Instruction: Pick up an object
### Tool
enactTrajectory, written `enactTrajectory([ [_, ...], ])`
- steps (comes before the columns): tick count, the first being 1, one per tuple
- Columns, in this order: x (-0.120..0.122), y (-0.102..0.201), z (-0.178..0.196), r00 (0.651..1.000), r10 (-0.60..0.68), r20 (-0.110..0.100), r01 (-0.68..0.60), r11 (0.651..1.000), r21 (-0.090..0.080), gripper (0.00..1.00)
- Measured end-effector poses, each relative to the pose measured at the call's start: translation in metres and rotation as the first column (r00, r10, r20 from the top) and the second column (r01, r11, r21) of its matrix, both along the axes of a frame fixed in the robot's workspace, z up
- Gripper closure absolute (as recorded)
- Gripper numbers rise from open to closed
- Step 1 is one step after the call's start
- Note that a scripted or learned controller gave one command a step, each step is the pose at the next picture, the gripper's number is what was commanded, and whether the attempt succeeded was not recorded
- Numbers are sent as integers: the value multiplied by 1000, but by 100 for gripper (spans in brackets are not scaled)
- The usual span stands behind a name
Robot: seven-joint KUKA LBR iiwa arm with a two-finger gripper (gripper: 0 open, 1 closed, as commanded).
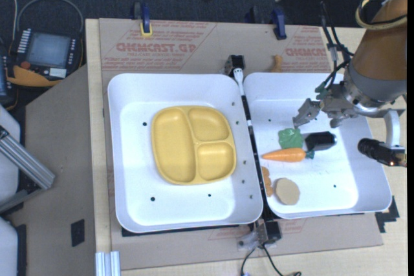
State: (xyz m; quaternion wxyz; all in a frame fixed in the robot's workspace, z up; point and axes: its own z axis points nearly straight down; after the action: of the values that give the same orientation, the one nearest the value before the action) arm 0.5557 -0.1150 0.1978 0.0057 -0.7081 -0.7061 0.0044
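Hovering over the right bin (362, 200), the hand (321, 114) has its fingers spread and nothing between them; the carrot (283, 155) lies below it beside a green piece (290, 138) — so by my reading, the pick is not yet begun.
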Motion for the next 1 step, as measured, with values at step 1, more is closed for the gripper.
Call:
enactTrajectory([
  [1,3,0,8,1000,3,15,-3,1000,-2,0],
])
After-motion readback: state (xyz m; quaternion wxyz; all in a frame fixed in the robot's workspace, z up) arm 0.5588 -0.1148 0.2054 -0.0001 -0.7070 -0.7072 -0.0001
